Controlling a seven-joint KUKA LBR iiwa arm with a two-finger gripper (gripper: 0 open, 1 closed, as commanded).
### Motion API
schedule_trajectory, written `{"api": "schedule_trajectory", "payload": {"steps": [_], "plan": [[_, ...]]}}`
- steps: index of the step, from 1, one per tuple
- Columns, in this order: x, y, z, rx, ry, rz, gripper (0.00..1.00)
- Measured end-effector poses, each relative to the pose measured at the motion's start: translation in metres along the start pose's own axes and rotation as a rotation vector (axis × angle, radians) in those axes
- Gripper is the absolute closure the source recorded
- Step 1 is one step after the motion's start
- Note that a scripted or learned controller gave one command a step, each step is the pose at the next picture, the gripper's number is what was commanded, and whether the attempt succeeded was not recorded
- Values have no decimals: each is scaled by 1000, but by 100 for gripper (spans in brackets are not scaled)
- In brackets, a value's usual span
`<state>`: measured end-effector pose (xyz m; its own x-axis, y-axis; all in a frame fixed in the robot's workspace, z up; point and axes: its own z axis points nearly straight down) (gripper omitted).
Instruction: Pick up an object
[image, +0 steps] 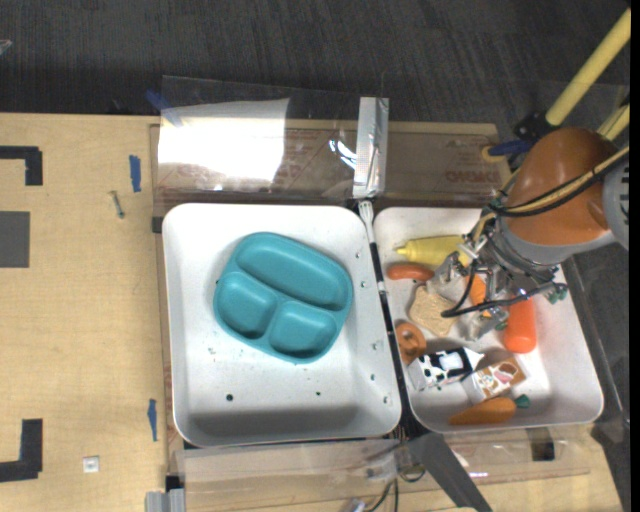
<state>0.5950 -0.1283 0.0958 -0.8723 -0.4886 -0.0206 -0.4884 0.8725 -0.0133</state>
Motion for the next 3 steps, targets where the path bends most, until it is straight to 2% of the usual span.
{"api": "schedule_trajectory", "payload": {"steps": [2,3], "plan": [[-3,-15,0,-1,-3,-26,0],[-20,-9,1,3,-1,33,0]]}}
